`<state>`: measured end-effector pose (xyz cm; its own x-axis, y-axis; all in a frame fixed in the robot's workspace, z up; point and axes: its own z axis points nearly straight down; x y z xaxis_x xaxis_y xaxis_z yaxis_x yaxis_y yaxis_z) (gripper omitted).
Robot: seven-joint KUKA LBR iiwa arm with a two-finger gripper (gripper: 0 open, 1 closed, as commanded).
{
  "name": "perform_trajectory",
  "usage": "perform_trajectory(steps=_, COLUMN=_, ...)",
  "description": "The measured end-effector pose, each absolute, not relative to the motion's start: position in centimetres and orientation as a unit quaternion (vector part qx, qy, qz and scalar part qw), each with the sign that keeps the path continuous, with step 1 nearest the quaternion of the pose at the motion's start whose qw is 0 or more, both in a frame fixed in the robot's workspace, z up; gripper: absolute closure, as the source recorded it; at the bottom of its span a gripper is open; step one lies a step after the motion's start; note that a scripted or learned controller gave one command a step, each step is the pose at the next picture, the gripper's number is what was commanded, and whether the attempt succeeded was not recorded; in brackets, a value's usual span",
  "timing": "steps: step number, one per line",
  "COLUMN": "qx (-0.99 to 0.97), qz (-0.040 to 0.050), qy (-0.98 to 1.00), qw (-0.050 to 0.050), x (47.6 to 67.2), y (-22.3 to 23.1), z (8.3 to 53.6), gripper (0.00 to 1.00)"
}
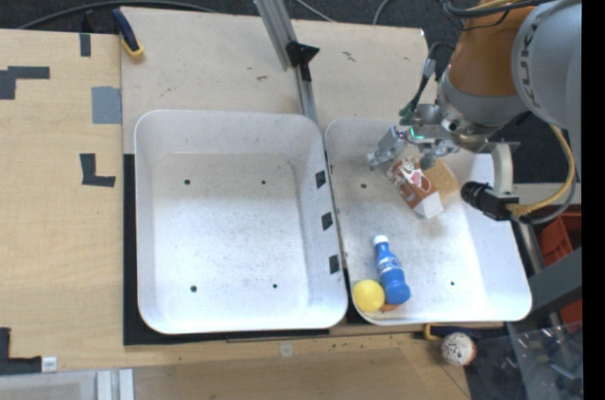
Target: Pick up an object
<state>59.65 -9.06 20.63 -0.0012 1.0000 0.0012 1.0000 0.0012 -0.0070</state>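
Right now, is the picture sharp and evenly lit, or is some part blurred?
Camera view: light is even and soft, without hard glare; the blue bottle and yellow ball look fairly sharp, while the hand above the carton is slightly blurred.

Robotics lab test bench.
A grey-and-orange arm (pixel 510 58), two white bins (pixel 227 218), taped plywood bench (pixel 57 181), loose cables (pixel 57 10).
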Motion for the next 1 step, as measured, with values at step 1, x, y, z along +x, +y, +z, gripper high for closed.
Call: perform_trajectory(steps=1, qx=-0.706, qz=0.0005, qy=-0.708, qw=0.001, x=59.75, y=-9.08, z=20.93, gripper=0.0)
